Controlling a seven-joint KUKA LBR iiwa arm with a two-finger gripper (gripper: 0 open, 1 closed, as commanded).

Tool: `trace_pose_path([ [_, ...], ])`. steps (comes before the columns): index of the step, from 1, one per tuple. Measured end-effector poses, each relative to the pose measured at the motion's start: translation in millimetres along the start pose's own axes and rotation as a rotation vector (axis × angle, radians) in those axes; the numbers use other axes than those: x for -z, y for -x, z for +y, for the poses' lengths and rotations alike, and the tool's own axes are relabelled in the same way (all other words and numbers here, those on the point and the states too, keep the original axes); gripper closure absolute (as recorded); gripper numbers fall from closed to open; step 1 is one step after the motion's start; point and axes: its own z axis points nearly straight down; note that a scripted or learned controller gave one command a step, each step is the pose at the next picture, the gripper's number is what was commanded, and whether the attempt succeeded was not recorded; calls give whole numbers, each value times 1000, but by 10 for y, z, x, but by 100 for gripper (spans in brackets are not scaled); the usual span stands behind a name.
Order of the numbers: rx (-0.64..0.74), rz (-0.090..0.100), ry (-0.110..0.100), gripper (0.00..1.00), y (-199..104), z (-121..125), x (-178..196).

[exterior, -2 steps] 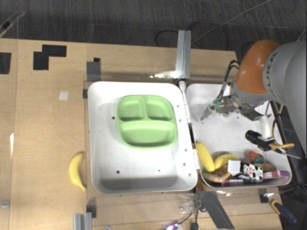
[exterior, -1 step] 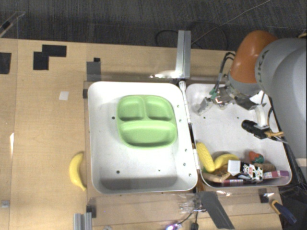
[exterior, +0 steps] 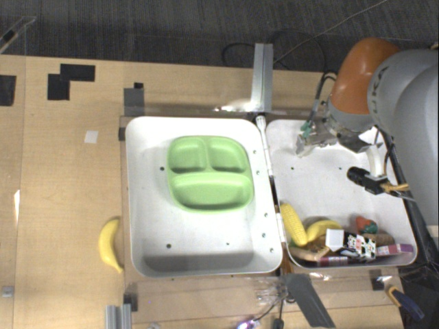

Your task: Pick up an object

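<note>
We are looking down on two white bins sitting side by side: the left bin (exterior: 140, 204) and the right bin (exterior: 322, 177).

The left bin is holding one item, a green divided tray (exterior: 208, 172) with three compartments, lying flat near the bin's middle.

The right bin is holding a cluster along its near edge. We are counting one corn cob (exterior: 293, 225), one yellow banana (exterior: 320, 229) just beside it, one small white cube (exterior: 334, 238) resting against the banana, one reddish object (exterior: 364, 223), and a pile of small packaged items (exterior: 367, 247) (too jumbled to count separately).

One further banana (exterior: 110, 244) is lying on the bench outside the bins, just beside the left bin's near left corner.

The gripper (exterior: 310, 140) is hanging over the far part of the right bin, well apart from the cluster. Nothing is sitting between its tips; how widely it is parted we cannot tell.
</note>
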Motion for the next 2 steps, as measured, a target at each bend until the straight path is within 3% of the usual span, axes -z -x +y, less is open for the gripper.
trace_pose_path([
  [1,-73,2,-11,100,431,-261,139],
  [2,-72,2,-12,0,429,-260,138],
])
